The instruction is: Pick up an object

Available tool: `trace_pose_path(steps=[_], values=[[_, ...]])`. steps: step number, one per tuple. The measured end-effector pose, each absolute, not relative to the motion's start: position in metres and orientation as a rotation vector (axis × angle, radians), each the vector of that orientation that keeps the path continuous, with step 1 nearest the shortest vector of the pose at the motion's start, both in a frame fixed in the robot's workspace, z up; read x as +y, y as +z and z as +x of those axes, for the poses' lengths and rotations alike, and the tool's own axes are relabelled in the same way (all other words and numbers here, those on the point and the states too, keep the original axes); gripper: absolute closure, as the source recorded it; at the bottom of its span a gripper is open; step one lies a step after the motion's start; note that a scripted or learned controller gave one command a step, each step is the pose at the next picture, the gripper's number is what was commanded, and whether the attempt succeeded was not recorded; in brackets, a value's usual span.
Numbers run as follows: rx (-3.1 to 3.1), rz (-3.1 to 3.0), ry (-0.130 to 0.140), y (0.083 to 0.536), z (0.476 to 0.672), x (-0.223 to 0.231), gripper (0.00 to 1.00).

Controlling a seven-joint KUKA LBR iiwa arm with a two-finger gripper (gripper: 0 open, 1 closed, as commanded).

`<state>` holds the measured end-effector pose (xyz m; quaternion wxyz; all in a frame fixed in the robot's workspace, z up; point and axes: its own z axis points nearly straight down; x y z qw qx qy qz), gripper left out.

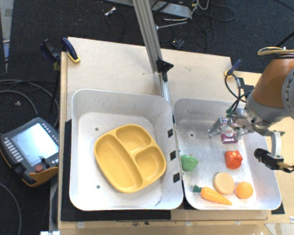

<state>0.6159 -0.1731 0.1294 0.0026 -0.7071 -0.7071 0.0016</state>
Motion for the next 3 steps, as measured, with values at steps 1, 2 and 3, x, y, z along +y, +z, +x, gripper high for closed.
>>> trace_pose_path(steps=[1,2,3], values=[[-2.223,-2.223,-0.002,0.144,0.618,-0.174,1.0],[-2.23,-2.224,-0.006,0.207,0.618,-0.17,1.0],[-2.225,-2.22,-0.001,0.205,0.619,-0.17,1.0]])
